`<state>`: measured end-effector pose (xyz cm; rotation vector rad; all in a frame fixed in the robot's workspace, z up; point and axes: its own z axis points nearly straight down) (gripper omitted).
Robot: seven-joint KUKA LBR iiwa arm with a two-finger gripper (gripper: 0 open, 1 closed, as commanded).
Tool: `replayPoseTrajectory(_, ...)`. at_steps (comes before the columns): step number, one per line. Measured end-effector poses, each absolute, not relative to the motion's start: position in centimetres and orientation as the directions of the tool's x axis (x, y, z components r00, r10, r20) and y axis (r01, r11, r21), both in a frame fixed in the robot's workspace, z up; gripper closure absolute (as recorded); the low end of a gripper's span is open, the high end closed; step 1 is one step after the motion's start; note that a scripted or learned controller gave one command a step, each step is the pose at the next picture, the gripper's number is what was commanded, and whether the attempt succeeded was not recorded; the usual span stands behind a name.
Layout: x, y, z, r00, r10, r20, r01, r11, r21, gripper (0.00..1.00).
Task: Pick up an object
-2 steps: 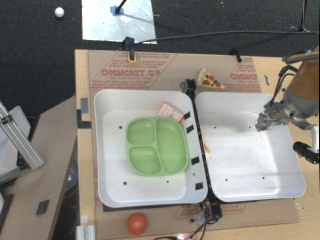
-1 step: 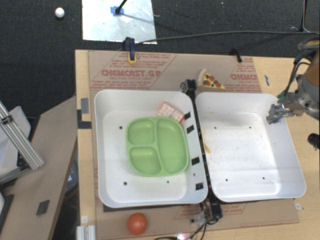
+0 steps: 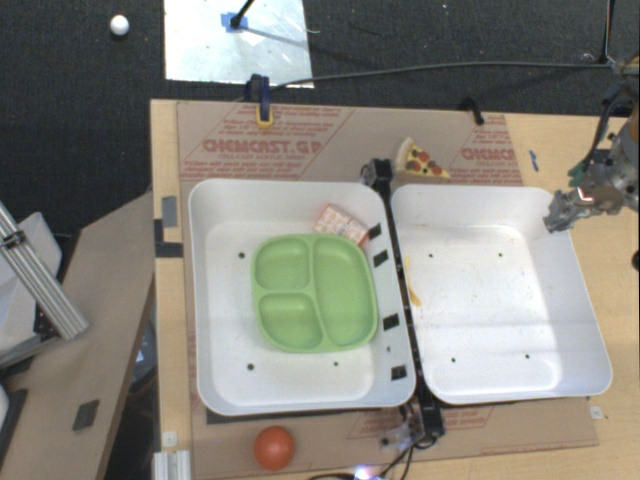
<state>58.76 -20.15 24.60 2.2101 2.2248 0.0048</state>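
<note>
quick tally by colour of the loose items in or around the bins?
Green: 1, tray in the left bin
Pink: 1, small packet at the tray's top edge
Orange: 1, ball in front of the left bin
Yellow and red: 1, pizza slice behind the bins
White: 1, small ball on the dark floor
Total: 5

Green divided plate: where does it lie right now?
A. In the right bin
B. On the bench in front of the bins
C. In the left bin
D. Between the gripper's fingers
C: the green divided plate lies flat on the floor of the left bin, with a small pink patterned packet at its far edge.
</note>
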Motion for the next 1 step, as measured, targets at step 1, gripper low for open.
replayPoseTrajectory(1,58.9,-20.17,29.63,-0.006,1.0,-0.002,1.0,0.006,0.007,1.0)
